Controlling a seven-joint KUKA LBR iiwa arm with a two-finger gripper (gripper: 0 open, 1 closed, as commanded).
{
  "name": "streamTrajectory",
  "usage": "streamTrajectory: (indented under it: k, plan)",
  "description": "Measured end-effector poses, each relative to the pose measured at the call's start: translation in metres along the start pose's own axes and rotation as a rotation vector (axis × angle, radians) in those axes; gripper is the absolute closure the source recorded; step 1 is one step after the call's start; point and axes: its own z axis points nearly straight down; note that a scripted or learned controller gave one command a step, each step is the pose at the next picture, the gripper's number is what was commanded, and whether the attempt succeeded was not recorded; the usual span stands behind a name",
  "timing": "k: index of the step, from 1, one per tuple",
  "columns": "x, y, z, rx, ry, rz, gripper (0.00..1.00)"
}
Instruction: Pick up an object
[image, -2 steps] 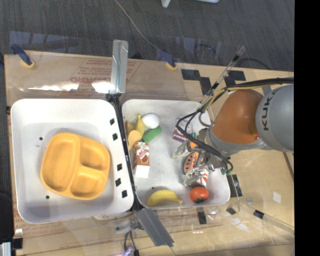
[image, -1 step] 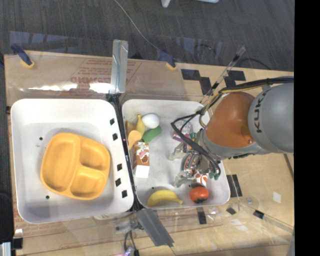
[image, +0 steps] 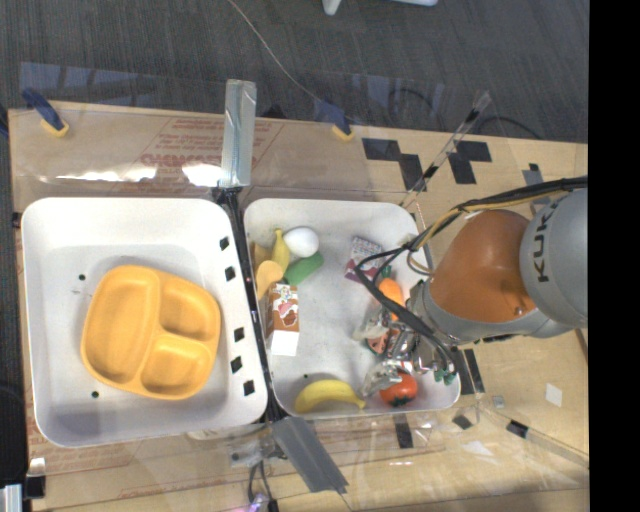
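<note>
Yellow tray (image: 150, 330) in left bin (image: 45, 235); arm (image: 500, 275) over right bin (image: 330, 212).

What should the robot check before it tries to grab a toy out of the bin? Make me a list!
1. Pincer is over the right-hand white bin that holds the toys: ok.
2. Pincer has a toy in it: cannot tell, cables and clutter hide it.
3. Small red-orange round toy sits close under the pincer: ok.
4. Yellow plastic banana lies apart from that toy, beside it: ok.
5. Yellow sectioned plastic tray lies in the left-hand white bin, out of the way: ok.
6. White toy egg and green toy piece lie at the far end, away from the pincer: ok.
</note>
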Motion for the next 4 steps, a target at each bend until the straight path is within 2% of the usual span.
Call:
streamTrajectory:
  k: [1,2,3,4]
  plan:
    - [-0.003,0.002,-0.011,0.001,-0.005,-0.011,1.0]
    - [-0.034,0.005,-0.135,0.002,-0.008,0.188,1.0]
    - [-0.033,0.006,-0.131,0.001,-0.001,0.188,0.0]
    - [-0.03,0.0,-0.024,0.0,0.009,0.33,0.0]
